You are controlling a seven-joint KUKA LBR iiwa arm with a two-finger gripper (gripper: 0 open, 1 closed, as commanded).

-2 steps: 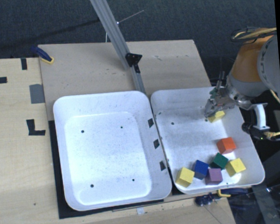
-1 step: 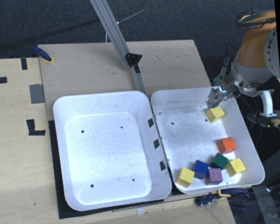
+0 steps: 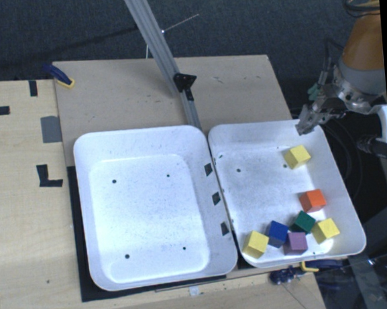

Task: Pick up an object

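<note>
Camera view, from above at a slant: claw [image 3: 307, 124] poised over the upper right corner of the right bin [image 3: 246, 146], tips close together, nothing between them. Nearest candidate: yellow block [image 3: 297, 156], just below the claw, apart from the rest. Further down: orange block [image 3: 312, 200], then a tight cluster along the bin's lower wall, among them a blue block [image 3: 278, 231] and a purple block [image 3: 297, 241]. Left bin [image 3: 86, 153] alongside. Likely failures: closing beside the lone block and nudging it away; in the cluster, snagging neighbours or jamming against the wall.
</note>
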